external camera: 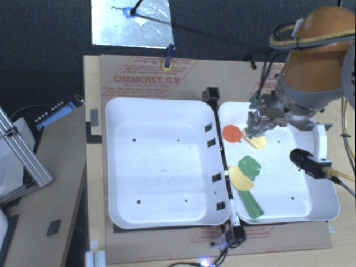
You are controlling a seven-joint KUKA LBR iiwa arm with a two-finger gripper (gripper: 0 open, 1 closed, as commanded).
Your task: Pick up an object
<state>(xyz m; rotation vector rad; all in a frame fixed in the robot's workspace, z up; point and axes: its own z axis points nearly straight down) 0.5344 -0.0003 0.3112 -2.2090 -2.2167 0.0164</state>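
Four small things lie in the right bin (311, 204). An orange-red round piece (232, 133) sits near its back left. A pale yellow piece (257, 142) lies just right of it, directly under my gripper (254, 131). Further forward, a green leafy piece (250, 166) overlaps a yellow disc (241, 179). A green stick (252, 203) runs toward the front edge. My gripper hangs low over the back of the right bin, its tips close to the pale yellow piece and beside the orange-red one.
The left bin (117, 149) stands beside the right one, with a black divider with clips (218, 160) between them. A metal plate (132, 14) lies behind the bench. The arm's orange band (320, 43) looms over the right bin's back right.
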